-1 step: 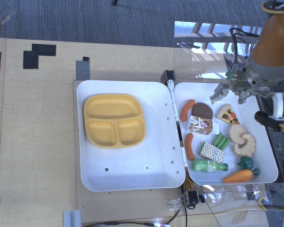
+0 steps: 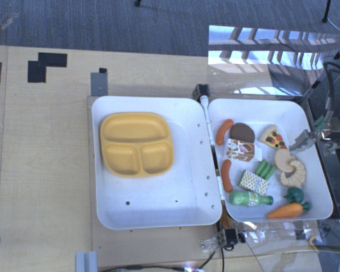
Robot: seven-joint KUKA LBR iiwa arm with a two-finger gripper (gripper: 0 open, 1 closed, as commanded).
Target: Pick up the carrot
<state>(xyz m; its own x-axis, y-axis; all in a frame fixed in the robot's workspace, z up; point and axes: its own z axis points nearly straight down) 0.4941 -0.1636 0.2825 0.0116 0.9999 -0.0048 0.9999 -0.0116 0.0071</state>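
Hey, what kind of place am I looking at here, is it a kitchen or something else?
Probably a robot lab test bench, not a kitchen: two shallow white plastic bins sit on a pale wooden bench, the right bin holds toy food such as an orange plastic carrot, and loose cables trail below.

Two bins (image 2: 150, 214) of smooth white plastic, faintly glossy, small holes in the floors. Tray (image 2: 137, 143) of matt yellow plastic, moulded in three hollows. Bench (image 2: 39, 169) of pale wood, matt, fine grain, with black matt patches. Carrot (image 2: 285, 210) of smooth orange plastic, slight sheen, green top. Bottle (image 2: 250, 198) of glossy green plastic. Sausages (image 2: 223, 132) of shiny red-orange plastic. Printed cartons (image 2: 241, 149) looking like paper or card, matt. Gripper (image 2: 304, 140) of grey metal, dull sheen, at the right bin's edge. Clear glossy sheet (image 2: 260, 67) behind the bins, throwing bright reflections. Floor (image 2: 158, 16) of rough blue-grey carpet.
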